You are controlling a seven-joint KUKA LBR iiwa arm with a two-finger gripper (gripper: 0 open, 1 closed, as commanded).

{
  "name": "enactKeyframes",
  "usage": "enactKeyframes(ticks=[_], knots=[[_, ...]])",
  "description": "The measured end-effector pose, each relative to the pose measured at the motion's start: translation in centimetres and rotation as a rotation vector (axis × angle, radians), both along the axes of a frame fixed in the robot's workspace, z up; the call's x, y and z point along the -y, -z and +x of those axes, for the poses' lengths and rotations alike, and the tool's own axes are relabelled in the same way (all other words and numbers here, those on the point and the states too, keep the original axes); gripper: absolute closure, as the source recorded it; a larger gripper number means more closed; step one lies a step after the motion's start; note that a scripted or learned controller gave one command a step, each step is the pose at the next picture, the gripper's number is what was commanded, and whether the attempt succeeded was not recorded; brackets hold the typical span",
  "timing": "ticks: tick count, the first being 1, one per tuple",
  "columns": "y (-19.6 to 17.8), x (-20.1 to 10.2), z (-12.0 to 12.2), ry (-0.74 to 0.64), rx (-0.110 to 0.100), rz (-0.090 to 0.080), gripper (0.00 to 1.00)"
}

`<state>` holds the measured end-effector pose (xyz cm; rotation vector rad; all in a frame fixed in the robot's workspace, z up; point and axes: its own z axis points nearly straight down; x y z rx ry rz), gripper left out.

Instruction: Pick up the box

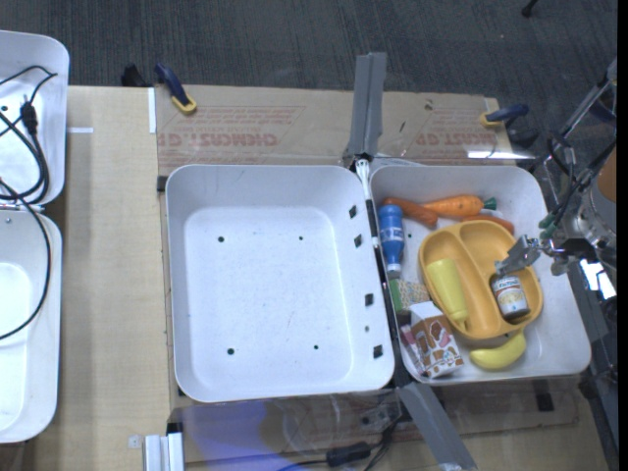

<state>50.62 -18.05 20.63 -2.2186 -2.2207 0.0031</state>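
The box (433, 342) lies in the right bin (564, 356); the claw (518, 255) seems to hover over the yellow tray (471, 253).

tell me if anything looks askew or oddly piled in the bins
The right bin is crowded: the box lies tilted against the yellow divided dish, with a banana wedged under the dish's edge. A small jar sits inside the dish.

Bright, even overhead light, you see.
White bins (265, 283) slightly washed out; soft shadows, mild blur toward the corners.

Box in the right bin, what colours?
The box is white with red-brown printed panels, seen in the camera view.
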Motion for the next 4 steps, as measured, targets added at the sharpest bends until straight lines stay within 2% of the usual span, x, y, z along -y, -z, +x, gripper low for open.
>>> enactKeyframes(ticks=[1,2,3,4], knots=[[8.2,-4.0,0.7,0.179,0.030,-0.008,0.00],[-2.5,-0.4,-2.8,0.179,0.006,-0.003,0.00],[7.3,3.3,-3.1,0.206,-0.008,0.003,0.00],[11.5,-3.4,2.3,0.452,0.002,-0.002,0.00]])
